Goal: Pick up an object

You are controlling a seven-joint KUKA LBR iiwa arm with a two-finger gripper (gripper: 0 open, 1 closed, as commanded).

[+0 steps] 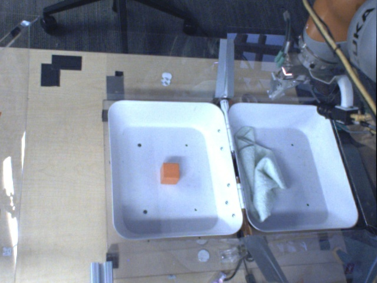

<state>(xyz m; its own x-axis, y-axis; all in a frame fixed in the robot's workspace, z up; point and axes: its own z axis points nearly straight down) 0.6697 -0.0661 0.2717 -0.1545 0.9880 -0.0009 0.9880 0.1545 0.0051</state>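
Two shallow white plastic bins sit side by side on the pale wooden table [59, 158], and each holds one candidate for the pick. The left bin [126, 217] has a small orange cube [170, 173] resting near the middle of its floor, well apart from every wall. The right bin [330, 175] has a crumpled white cloth [262, 181] lying along its left side, close to the wall shared with the other bin.

The grey arm with the orange band [333, 5] is at the upper right, and its gripper [284, 78] hangs over the far edge of the right bin, above the rim rather than down among the contents (whether the jaws are open or closed I cannot tell, as they are small and blurred against the clutter there). Nothing is seen between them.

By my reading the task is at its start: the approach step, with no object chosen or touched. The next move calls for carrying the gripper over one object, the cloth being nearer, then descending straight onto it. The cube would need careful centring; the cloth offers folds to pinch.
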